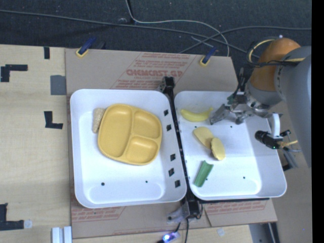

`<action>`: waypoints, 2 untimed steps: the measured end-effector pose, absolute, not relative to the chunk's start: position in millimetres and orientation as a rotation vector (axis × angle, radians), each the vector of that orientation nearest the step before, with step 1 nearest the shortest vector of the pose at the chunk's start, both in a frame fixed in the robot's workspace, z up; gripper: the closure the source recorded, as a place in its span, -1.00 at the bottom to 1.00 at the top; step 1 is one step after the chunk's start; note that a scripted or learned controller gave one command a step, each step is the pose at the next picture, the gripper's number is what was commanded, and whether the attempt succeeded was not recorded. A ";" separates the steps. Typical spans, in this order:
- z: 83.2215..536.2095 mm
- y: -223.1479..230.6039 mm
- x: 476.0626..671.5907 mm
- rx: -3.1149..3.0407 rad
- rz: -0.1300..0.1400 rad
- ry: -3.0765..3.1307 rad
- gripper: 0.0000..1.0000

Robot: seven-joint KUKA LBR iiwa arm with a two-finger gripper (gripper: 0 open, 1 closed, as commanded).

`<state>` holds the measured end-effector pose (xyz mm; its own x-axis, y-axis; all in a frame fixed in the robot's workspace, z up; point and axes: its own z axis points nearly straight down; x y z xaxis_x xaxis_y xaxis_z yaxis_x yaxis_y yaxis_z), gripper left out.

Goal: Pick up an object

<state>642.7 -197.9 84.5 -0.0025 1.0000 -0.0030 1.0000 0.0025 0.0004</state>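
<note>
Over the right white bin [263, 184], near its far right corner, hangs the gripper [229, 114] of the grey arm [296, 95]. Its two dark fingers [217, 116] are spread apart, and nothing sits between them. One finger reaches left toward the banana [195, 115], and the tip is just beside the banana's right end, but it is hard to tell if they touch. The banana is yellow and lies near the far edge of this bin, curved like a smile. A bit closer to the front lie two pale yellow pieces [209, 142] that look like potato or bread slices, and they touch each other. Nearer the front still lies a green stick-shaped thing [203, 173], tilted, close to the wall between the bins. An orange band [276, 59] sits on the arm above the wrist. Next to it on the left is the other white bin [83, 151]. A yellow plate [129, 134] with three parts lies in it, and a small tan spongy thing [97, 119] pokes out from under the plate's left edge. Both bins rest on a brown cardboard sheet [142, 70], held at the back by two clips with blue and yellow on them [86, 47]. Black cables [152, 19] run across the dark floor behind.
</note>
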 end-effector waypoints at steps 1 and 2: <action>97.1 -198.0 644.0 2.213 -0.001 2.221 1.00; 152.5 -203.7 653.4 2.217 0.004 2.220 1.00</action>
